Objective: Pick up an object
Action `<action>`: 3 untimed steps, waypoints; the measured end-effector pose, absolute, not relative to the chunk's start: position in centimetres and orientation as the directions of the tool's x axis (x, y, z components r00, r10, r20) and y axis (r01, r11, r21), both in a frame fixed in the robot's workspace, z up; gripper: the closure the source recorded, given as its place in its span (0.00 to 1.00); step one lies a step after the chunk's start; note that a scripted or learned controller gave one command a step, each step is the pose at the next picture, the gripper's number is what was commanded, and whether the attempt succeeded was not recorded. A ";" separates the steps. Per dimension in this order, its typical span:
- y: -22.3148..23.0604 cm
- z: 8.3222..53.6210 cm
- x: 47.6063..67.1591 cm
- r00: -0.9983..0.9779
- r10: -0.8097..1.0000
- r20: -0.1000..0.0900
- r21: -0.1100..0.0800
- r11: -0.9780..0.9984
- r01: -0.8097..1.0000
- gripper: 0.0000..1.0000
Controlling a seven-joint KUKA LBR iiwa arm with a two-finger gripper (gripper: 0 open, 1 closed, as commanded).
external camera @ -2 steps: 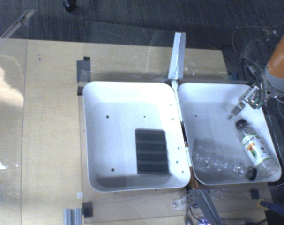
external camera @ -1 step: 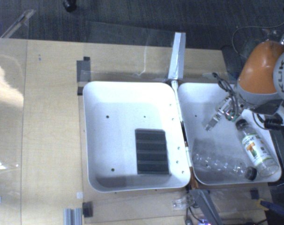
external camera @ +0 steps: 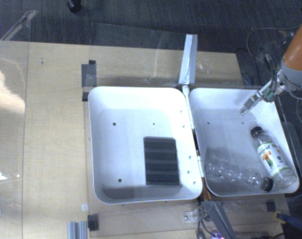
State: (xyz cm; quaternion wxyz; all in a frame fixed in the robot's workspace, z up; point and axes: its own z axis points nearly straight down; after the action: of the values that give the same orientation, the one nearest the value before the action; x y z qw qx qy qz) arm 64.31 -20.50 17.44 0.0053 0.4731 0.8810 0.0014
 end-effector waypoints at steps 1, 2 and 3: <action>-13.4 8.8 64.3 -0.660 0.751 -0.008 0.008 0.660 0.751 0.00; -16.4 15.8 59.6 -0.642 0.767 -0.007 0.006 0.642 0.767 0.00; -16.3 17.0 59.9 -0.643 0.766 -0.012 0.013 0.643 0.766 1.00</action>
State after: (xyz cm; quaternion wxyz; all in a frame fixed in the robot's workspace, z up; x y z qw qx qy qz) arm 59.88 -16.28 17.01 0.0083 0.4224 0.9064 0.0032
